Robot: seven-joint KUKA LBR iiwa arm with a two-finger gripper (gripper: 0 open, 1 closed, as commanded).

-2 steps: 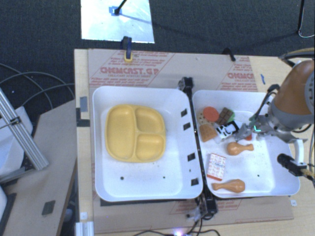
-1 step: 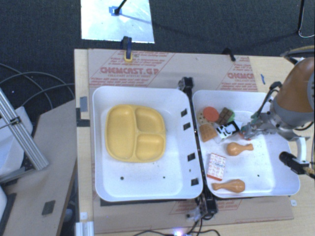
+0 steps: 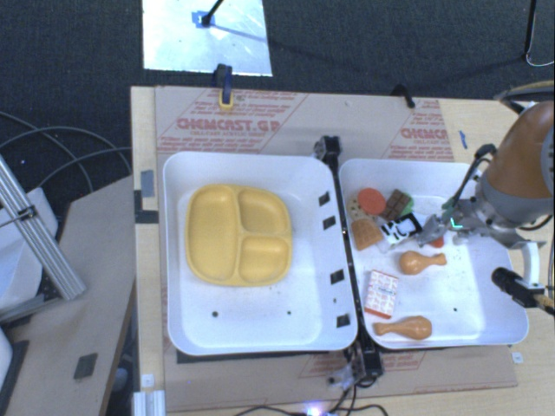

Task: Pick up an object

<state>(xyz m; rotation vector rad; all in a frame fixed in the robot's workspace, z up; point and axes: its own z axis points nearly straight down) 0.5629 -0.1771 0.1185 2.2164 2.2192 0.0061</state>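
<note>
left bin (image 3: 178,232): just a yellow divided plate (image 3: 238,234), three sections.
right bin (image 3: 499,315): two toy drumsticks (image 3: 421,262), a red-patterned card (image 3: 381,294), orange disc (image 3: 372,200), brown block (image 3: 398,204), toast-ish piece (image 3: 365,233), black-and-white thing (image 3: 401,229).
writing: board (image 3: 260,120) under the bins says CHEMCAST GP.
gripper (image 3: 434,229): low over the right bin beside the black-and-white thing, honestly can't tell how wide it is.
around: yellow clamp (image 3: 225,89) at back edge.

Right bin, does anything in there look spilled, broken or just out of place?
Nothing stands out. The right bin holds loose toy food lying at random angles: two drumsticks, a red round piece, a brown block and a small card. The yellow tray sits flat in the left bin.
</note>
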